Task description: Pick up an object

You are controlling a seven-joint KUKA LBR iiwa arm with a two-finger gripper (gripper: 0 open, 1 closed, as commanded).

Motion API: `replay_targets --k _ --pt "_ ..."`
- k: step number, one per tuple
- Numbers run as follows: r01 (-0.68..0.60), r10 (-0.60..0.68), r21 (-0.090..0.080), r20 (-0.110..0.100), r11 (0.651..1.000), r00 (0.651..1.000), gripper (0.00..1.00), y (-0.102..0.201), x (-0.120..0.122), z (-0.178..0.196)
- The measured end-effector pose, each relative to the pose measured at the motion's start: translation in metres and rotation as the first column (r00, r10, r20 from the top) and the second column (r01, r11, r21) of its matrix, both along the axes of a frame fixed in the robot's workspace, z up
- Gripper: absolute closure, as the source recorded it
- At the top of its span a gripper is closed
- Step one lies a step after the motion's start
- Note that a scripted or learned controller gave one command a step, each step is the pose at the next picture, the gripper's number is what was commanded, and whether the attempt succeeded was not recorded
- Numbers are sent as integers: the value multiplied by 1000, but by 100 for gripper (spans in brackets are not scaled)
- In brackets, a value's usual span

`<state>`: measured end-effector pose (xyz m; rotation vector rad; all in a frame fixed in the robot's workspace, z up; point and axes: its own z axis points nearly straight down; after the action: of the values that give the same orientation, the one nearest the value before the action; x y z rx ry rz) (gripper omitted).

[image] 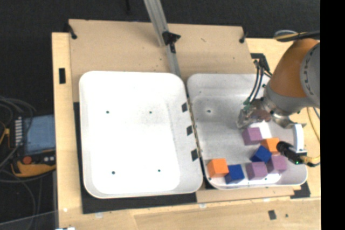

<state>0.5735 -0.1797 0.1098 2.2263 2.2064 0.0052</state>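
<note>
Bins side by side on tan bench (63,116): left bin (91,94) white, three or four tiny dark specks on its floor, nothing else seen in it. Right bin (215,97) holds all the blocks, bunched in near-right corner. Orange block (218,167) at near-left of the bunch, touching blue block (235,174) just right of it. Purple block (257,171) next along near wall, another purple block (279,162) further right beside it. Second blue block (262,154) sits behind those, touching a small orange block (270,144). Pale purple block (252,134) is farthest back of the bunch, with a white block (264,130) against its right side. Arm (294,78) comes in from right, orange band up top, grey wrist below, cables running down its left side. Gripper (248,118) is low over right bin, just behind and touching-close to pale purple block; finger spread cannot tell, wrist and cables hide it, and no block visibly between them. Slanted metal pole (153,5) crosses bench at back. Handheld controller (33,137) with cables off the bench's left.
</note>
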Motion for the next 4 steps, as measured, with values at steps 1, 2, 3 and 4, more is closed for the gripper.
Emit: replay_targets --k 1,2,3,4 --pt "-4 4 1 -2 1000 1000 100 -5 3 44" --pt "-13 13 0 1 1000 1000 100 0 12 104" --pt "-14 14 1 -2 1000 1000 100 -1 13 131" --pt "-14 14 2 -7 1000 1000 100 47 -6 125"
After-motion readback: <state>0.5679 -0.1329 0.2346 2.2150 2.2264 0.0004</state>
